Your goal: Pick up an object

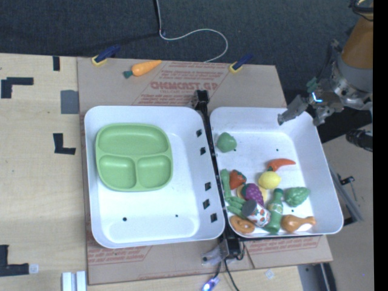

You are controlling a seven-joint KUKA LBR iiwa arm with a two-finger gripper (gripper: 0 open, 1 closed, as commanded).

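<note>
Toy food sits heaped in the near corner of the right bin (315,147): a tan drumstick (298,224), a brown bun-like piece (243,225), a green bottle shape (276,210), a leafy green chunk (296,195), a purple grape cluster (253,193), a yellow lemon (270,179) and a red-orange pepper (281,163). All look like smooth moulded plastic. One rounded green piece (226,142) lies apart, nearer the far left of that bin. I see the gripper (303,107) above the bin's far right rim, nothing between its dark jaws, which look spread, one pointing left over the rim. Left bin (97,223) carries a pale green three-compartment tray (134,157), glossy, rounded corners. Both bins rest on a brown cardboard sheet (176,83) with red print, on a light wood-grain surface (36,187) marked with black tape. An orange toy carrot (142,68) lies on the cardboard beyond the bins. A white cable (193,36) loops over dark carpet (73,14) behind. The arm's upper part is cut off at the right.
</note>
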